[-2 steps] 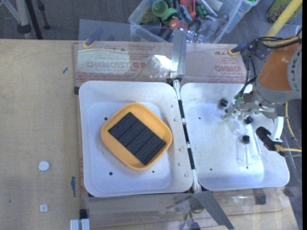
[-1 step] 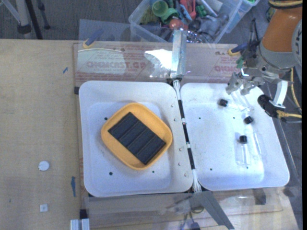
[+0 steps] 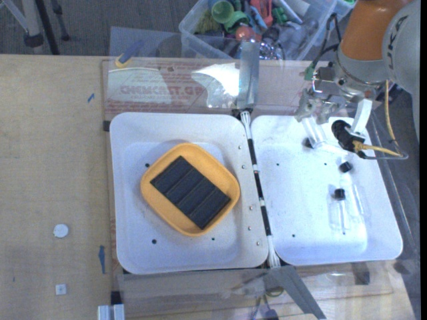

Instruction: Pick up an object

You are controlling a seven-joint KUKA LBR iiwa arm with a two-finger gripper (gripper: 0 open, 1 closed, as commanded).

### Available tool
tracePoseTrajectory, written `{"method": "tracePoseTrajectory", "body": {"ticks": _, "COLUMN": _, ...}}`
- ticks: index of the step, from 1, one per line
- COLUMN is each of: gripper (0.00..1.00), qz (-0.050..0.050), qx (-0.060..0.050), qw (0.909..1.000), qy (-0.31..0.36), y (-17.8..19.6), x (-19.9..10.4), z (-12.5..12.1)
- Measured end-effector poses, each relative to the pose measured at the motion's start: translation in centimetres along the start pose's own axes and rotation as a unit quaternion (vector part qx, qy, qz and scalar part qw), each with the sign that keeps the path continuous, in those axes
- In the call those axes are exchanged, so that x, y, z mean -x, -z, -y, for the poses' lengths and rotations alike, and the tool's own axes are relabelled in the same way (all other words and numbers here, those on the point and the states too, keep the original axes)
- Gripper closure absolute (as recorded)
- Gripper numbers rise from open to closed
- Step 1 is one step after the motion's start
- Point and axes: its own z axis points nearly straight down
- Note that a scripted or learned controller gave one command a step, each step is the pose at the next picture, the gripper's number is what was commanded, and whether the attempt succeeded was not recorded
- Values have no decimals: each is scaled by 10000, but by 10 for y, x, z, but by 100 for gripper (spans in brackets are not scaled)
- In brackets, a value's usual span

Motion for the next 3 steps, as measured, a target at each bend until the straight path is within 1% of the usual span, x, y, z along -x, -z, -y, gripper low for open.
{"method": "tracePoseTrajectory", "body": {"ticks": 1, "gripper": 100, "qz": -2, "qx": -2, "qw": 9987, "qy": -515, "y": 13, "x": -50, "z": 7}}
{"method": "tracePoseTrajectory", "body": {"ticks": 2, "gripper": 100, "qz": -3, "qx": -13, "qw": 9996, "qy": -277, "y": 15, "x": -86, "z": 12}}
{"method": "tracePoseTrajectory", "body": {"ticks": 3, "gripper": 100, "qz": 5, "qx": 4, "qw": 9996, "qy": -267, "y": 26, "x": -86, "z": 12}}
